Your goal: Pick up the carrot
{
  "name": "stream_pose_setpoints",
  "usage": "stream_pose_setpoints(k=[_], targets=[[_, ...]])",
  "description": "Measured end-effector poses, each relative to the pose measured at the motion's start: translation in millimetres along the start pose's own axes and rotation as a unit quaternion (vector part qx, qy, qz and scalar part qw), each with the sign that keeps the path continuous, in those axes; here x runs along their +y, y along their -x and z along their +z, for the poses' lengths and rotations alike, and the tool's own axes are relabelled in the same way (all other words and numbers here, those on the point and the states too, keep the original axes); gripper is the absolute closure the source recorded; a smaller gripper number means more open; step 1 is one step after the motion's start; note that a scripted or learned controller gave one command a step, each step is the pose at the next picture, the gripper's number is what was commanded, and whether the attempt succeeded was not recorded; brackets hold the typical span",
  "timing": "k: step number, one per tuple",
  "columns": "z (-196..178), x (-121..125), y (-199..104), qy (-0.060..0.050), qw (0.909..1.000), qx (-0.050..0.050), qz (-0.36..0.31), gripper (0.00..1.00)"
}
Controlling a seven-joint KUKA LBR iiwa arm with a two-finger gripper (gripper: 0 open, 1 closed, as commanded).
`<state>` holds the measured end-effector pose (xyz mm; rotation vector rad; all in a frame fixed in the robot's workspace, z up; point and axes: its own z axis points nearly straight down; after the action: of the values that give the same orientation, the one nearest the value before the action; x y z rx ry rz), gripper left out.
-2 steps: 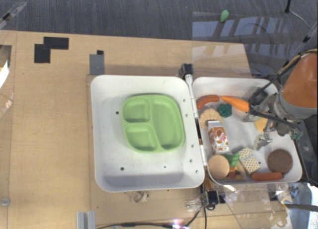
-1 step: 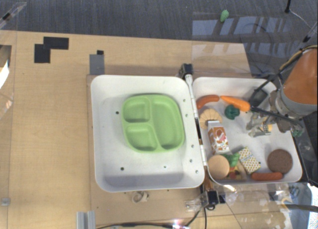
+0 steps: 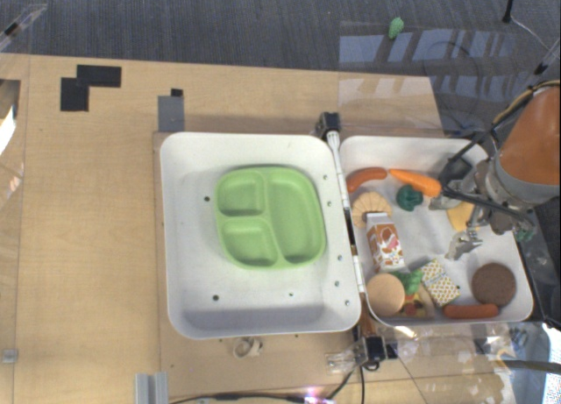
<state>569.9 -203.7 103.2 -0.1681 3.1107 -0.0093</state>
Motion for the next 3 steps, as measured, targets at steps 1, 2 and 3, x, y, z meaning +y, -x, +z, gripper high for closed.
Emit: stream_pose_setpoints(k=[1,2,3], targets=[[14,-9,64,0.002,0.9791,0.003,-0.203,0.0],[14,-13,78,0.003,0.9568,0.007,-0.291,0.0],[18,7,95,0.005,0.9806,0.023,-0.195,0.0]])
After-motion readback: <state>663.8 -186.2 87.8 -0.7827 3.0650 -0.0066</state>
